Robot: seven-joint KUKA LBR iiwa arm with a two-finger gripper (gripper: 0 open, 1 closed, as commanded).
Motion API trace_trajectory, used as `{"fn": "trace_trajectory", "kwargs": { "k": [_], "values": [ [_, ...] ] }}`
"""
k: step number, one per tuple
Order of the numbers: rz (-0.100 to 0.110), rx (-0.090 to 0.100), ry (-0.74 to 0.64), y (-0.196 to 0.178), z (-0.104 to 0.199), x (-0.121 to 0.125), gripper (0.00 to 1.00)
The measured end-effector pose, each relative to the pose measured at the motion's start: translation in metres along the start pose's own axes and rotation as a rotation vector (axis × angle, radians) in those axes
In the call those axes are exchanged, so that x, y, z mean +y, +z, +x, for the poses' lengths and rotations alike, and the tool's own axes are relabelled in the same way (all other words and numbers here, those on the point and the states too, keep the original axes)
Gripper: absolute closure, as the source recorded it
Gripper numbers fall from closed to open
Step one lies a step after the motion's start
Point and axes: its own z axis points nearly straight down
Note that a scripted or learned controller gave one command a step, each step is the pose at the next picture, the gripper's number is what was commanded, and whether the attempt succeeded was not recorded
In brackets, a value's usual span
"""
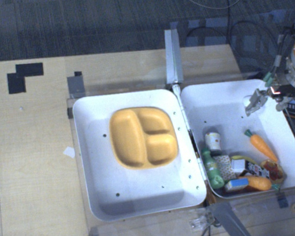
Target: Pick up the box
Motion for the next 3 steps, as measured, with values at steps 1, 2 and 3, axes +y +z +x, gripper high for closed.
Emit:
{"fn": "trace_trajectory", "kwargs": {
  "k": [1, 2, 3],
  "values": [
    [0.002, 0.001, -0.002, 0.165, 0.060, 0.023, 0.00],
    [-0.003, 0.000, -0.006, 0.185, 0.047, 0.123, 0.00],
    [-0.012, 0.000, -0.013, 0.171, 0.049, 0.126, 1.00]
  ]
}}
